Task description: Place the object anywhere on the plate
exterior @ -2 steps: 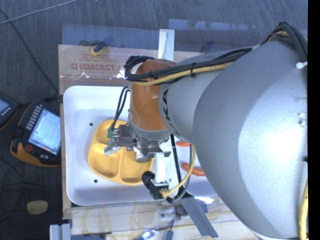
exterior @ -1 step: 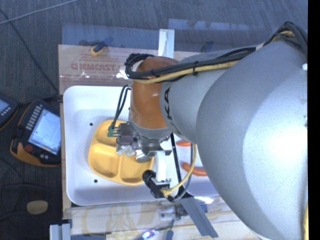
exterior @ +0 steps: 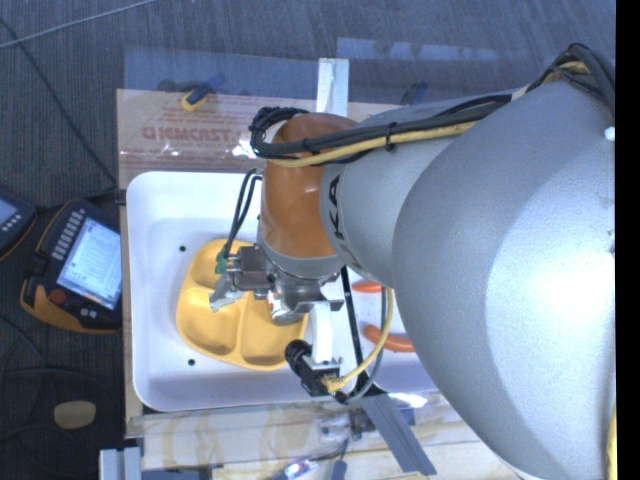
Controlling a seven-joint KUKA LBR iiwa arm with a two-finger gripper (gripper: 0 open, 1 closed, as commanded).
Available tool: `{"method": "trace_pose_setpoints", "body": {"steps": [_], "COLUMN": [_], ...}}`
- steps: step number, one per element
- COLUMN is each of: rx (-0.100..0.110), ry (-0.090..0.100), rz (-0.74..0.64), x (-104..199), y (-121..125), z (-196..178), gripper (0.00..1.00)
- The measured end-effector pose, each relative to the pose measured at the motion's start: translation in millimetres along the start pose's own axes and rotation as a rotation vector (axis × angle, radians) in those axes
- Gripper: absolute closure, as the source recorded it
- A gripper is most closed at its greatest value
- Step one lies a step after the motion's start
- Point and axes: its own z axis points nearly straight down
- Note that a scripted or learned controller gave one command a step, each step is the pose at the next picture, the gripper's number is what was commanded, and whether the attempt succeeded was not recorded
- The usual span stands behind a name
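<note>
One grey robot arm (exterior: pixel 480 248) fills the right half of the overhead view, its orange band (exterior: pixel 295 193) sitting just above the wrist, with black and yellow cables (exterior: pixel 400 133) running along it. The arm reaches down into a shallow white bin (exterior: pixel 150 268) that rests on the table (exterior: pixel 150 133), whose brown surface carries printed lettering beyond the far edge of the bin. Inside the bin lies a yellow plate (exterior: pixel 205 318) with divided compartments, tilted slightly and placed toward the left of centre. The gripper (exterior: pixel 280 303) hangs directly over the right part of this plate, and the wrist hides its tips, so whether they are apart or together cannot be told. An orange object (exterior: pixel 385 343), long and thin in what shows of it, lies on the bin floor to the right of the plate, partly covered by the arm and by a looping cable; it is off the plate. On the dark floor to the left of the table sits a handheld control pendant (exterior: pixel 85 263) with a lit screen and an orange casing.
</note>
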Motion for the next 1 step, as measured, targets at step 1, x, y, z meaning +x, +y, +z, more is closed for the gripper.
{"method": "trace_pose_setpoints", "body": {"steps": [1], "rx": [-0.010], "ry": [0.002], "rz": [0.522], "x": [-25.0], "y": [-12.1], "z": [-38.7], "gripper": [0.00]}}
